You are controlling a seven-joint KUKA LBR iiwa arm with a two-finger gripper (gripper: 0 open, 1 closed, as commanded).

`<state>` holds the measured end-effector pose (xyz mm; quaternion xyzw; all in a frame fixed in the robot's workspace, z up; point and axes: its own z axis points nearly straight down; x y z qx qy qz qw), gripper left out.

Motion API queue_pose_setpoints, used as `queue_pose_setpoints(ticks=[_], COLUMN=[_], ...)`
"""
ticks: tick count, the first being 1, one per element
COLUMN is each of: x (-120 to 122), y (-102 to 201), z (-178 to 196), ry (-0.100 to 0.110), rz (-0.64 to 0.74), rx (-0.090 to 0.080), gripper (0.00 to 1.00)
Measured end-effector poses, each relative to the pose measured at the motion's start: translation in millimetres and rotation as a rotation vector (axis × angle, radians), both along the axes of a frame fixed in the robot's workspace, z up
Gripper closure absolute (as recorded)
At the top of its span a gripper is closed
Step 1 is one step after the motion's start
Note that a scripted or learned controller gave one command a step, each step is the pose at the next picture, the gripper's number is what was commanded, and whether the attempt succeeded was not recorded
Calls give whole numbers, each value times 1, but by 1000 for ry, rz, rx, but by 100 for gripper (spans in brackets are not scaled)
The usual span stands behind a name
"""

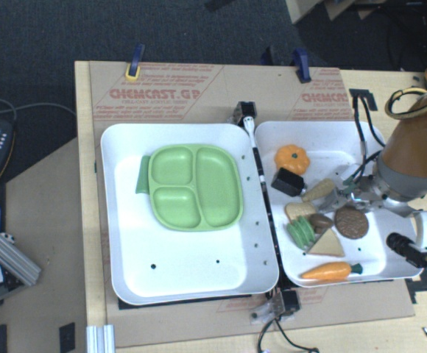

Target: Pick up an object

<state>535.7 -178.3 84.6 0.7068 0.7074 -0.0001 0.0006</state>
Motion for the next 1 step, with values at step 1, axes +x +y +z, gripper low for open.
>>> queue_pose_setpoints(ticks=[1], x=[2], y=[-2], z=[15], ry=[-9], rz=[-2], rx=[-5], gripper=[100])
